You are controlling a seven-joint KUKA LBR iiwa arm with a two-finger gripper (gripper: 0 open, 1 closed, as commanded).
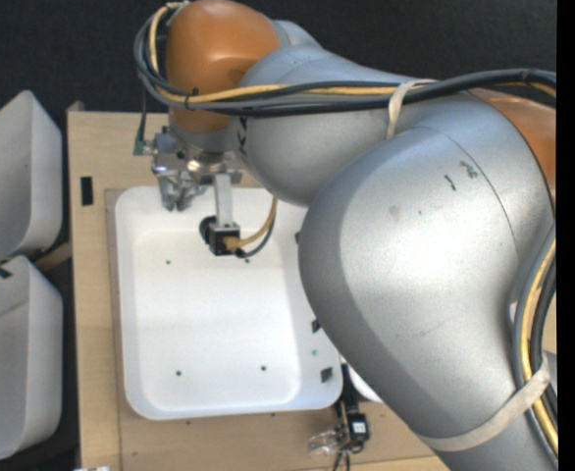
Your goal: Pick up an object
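Note:
My gripper (pixel 177 196) hangs over the far left corner of the shallow white bin (pixel 209 361), close to its back rim. Its orange band (pixel 214 52) rises just above it. The grey arm (pixel 425 263) reaches in from the right and hides the ground to the right of this bin. The gripper's tip is small and dark against the rim, and nothing shows between the fingers.
Two white containers (pixel 13 184) (pixel 13 361) stand off the bench's left edge. The wooden bench top (pixel 96 312) frames the bin. A small metal clip with a cable (pixel 339 438) lies at the bench's front edge.

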